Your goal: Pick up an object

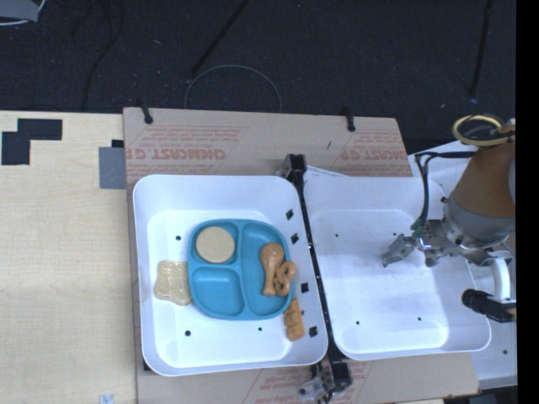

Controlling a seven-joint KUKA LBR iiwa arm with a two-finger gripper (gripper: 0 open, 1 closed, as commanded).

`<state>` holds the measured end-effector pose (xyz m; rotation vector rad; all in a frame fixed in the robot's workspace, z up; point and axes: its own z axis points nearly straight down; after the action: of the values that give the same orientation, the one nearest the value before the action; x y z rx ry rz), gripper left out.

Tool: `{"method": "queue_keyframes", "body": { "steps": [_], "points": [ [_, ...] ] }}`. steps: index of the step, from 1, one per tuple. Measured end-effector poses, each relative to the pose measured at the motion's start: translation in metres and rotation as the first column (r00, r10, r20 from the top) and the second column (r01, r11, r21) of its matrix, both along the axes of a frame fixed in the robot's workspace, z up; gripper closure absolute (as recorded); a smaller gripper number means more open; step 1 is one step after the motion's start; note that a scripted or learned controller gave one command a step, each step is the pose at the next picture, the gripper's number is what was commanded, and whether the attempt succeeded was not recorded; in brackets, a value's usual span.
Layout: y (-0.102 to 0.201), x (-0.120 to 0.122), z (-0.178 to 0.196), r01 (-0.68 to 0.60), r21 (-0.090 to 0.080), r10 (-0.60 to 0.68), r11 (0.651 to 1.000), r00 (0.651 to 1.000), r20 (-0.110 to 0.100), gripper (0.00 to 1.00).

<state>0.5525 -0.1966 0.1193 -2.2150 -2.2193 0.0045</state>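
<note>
A blue divided tray [221,297] lies in the left bin [160,196]. A round tan disc [214,244] sits in its upper left compartment, and a brown twisted piece [275,269] lies in its right compartment. Left of the tray, a pale beige block [173,282] rests on the bin floor. A small orange-brown piece [293,320] lies at the tray's lower right corner. My gripper [410,257] hangs over the right side of the right bin [370,318], far from all these objects. Its fingers [394,255] are spread open with nothing between them.
A black divider [305,251] with clips separates the two bins. Both bins rest on a cardboard sheet [253,146]. A light wooden bench top [59,268] extends to the left. The arm's orange band [488,179] is at the right edge, with cables nearby.
</note>
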Motion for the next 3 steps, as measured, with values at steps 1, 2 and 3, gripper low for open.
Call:
{"method": "queue_keyframes", "body": {
  "steps": [1, 2, 3],
  "points": [
    [0.001, 0.000, -0.033, 0.002, -0.001, -0.002, 1.000, 1.000, 0.003, 0.00],
    [0.000, 0.000, -0.021, 0.004, -0.001, -0.004, 1.000, 1.000, 0.004, 1.00],
    [-0.001, 0.011, 0.030, 0.000, -0.003, 0.000, 1.000, 1.000, 0.009, 1.00]
  ]
}}
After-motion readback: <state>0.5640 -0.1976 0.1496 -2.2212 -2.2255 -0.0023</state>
